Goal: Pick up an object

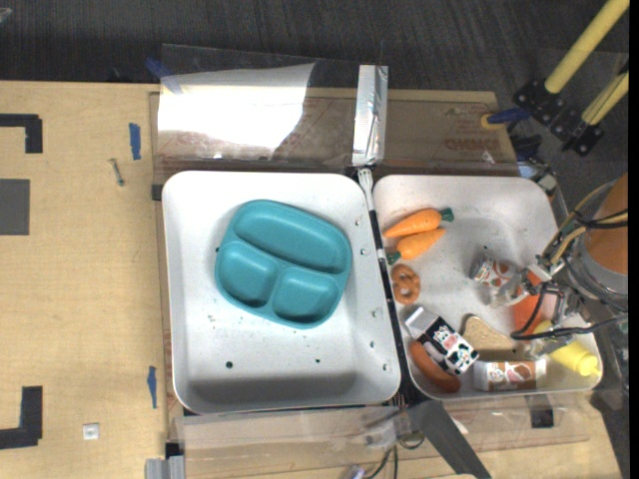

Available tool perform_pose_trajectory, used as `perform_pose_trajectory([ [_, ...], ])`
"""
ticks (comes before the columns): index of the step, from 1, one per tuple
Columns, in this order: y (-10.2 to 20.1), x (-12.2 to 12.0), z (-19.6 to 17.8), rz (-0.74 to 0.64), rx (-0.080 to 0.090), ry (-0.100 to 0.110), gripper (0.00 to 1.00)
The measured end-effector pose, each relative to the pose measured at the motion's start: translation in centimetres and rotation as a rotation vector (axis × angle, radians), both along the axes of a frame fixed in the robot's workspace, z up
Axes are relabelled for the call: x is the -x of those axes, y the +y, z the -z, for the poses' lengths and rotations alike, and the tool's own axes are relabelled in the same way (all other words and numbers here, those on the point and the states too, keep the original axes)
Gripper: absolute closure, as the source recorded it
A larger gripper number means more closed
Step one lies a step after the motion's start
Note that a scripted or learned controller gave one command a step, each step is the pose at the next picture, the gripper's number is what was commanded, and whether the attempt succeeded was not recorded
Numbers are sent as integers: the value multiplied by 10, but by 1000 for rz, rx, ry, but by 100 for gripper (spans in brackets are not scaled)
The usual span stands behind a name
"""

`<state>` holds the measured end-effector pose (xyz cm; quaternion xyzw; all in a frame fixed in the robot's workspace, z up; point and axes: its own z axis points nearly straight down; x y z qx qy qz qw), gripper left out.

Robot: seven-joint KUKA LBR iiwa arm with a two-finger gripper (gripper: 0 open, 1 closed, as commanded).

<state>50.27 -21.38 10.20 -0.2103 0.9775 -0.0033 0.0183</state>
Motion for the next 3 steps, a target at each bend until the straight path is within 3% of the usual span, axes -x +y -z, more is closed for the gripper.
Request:
perform_pose_trajectory([
  [1,-6,6,13,-179,6,18,0],
  [2,-5,3,1,-178,8,9,100],
  [3,-2,-11,13,-469,3,28,100],
])
